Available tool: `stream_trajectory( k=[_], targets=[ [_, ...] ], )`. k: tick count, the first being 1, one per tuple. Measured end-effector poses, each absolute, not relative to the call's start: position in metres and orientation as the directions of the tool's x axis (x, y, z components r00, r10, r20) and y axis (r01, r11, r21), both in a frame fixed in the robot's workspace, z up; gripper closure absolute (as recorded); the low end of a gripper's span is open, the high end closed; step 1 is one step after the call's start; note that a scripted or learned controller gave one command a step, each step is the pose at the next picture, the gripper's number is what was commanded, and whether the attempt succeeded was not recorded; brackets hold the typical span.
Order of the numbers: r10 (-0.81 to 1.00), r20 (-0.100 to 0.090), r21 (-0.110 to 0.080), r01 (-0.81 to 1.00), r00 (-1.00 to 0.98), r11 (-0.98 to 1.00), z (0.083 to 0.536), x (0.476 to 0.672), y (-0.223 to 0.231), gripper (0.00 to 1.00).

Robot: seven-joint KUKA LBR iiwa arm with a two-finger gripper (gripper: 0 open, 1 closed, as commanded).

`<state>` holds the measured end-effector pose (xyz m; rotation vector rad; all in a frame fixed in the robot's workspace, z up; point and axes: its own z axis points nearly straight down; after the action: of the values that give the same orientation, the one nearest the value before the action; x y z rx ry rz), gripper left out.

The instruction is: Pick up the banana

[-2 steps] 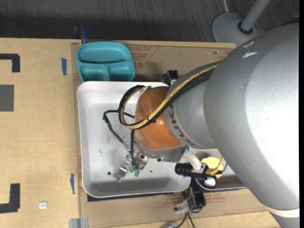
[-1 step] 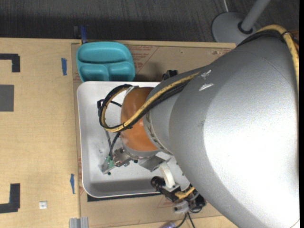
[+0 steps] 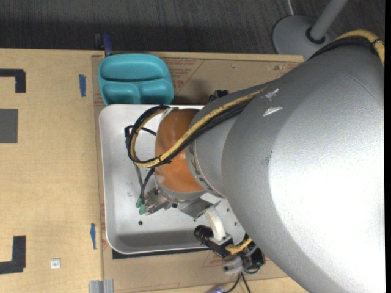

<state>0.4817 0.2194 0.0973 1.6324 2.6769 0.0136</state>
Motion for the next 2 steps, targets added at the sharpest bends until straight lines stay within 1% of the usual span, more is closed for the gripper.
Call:
stream_trajectory(
  k=[1, 2],
  targets=[
    [0.999, 0.0, -0.001, 0.999, 0.04, -0.04, 0.189, 0.5, 0.212, 1.0],
    [1.0, 0.001, 0.002, 1.0, 0.017, -0.017, 0.087, 0.494, 0.225, 1.0]
  ],
)
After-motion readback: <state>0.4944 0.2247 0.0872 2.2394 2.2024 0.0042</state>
